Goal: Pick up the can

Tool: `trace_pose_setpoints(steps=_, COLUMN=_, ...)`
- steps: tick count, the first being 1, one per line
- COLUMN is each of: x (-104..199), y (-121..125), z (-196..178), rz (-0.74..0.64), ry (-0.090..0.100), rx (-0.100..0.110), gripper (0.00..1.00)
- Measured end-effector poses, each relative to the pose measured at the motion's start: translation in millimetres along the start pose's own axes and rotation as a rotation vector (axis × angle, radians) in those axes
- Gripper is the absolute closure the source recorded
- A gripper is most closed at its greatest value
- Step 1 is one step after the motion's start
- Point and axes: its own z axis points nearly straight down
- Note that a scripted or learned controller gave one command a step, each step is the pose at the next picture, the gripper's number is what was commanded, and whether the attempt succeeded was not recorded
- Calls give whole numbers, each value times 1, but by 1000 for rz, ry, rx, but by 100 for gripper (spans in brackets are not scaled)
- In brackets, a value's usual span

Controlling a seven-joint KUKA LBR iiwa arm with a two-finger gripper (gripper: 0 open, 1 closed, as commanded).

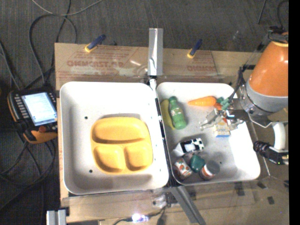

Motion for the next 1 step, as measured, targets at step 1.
trace_pose_setpoints(steps=1, x=-3, y=-10, z=135, rz=-116, ry=0, rx=-5, gripper=0)
